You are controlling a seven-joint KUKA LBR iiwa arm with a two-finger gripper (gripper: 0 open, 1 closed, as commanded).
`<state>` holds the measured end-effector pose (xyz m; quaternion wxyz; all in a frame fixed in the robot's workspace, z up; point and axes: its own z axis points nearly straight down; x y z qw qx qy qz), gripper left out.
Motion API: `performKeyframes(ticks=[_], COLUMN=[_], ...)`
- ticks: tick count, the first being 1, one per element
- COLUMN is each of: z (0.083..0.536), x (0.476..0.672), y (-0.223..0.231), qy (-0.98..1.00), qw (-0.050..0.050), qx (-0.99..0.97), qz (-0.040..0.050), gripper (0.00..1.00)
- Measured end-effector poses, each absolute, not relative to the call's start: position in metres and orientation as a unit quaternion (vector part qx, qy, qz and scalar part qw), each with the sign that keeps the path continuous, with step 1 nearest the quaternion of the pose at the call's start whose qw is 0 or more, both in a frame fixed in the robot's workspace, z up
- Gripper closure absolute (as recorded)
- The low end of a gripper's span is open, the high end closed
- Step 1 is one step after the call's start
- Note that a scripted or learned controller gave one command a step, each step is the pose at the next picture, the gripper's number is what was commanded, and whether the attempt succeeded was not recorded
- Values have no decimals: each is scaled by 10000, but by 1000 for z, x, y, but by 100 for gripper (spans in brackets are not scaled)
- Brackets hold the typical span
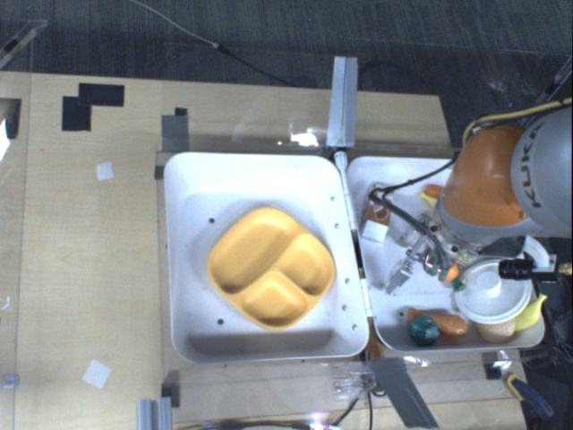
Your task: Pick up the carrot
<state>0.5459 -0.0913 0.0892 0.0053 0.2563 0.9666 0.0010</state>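
Observation:
My gripper (405, 271) is low in the right bin (387, 330), pointing down and to the left over its bare white floor. A small orange piece with a green end (452, 274), which looks like the carrot, lies just to the gripper's right, against the white cup. The arm partly hides it. I see nothing between the gripper's tips. The orange band of the arm (483, 177) covers the bin's back right.
A white cup (491, 296), a yellow banana (535, 310), a teal ball (423, 330) and an orange-brown oblong (452, 324) crowd the right bin's front. A brown item (376, 211) and a white tag (374, 231) lie by its left wall. The left bin holds a yellow divided plate (271, 265).

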Motion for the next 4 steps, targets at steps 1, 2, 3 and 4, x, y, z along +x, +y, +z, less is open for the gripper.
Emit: performKeyframes(ticks=[1, 2, 3, 4], z=[89, 103, 187, 224], x=[541, 545, 544, 554], y=[-122, -121, -58, -4], qy=[9109, 9129, 8807, 9660], qw=[53, 109, 48, 45], qx=[4127, 4080, 4737, 2584], qz=[25, 37, 29, 16], gripper=[0, 100, 100, 100])
